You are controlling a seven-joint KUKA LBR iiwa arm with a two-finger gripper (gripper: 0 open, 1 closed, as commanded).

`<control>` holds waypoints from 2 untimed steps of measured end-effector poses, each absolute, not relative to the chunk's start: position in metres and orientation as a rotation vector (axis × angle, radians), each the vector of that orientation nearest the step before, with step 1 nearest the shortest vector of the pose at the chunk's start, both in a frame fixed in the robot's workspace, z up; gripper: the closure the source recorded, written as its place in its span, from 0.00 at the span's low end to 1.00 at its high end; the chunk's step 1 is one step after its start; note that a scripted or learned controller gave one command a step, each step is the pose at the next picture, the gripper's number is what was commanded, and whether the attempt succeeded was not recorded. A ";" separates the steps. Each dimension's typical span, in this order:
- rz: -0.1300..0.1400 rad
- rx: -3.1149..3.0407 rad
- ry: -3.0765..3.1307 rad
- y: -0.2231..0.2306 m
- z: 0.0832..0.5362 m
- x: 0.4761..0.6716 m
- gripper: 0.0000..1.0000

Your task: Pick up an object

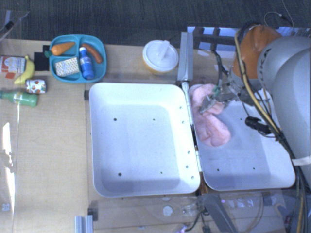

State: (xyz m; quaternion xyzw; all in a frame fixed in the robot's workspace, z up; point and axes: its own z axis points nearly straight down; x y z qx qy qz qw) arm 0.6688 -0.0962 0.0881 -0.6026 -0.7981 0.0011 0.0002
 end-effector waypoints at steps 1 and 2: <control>-0.001 -1.888 -2.520 -0.095 0.100 0.671 1.00; 0.001 -1.885 -2.519 -0.095 0.100 0.670 0.00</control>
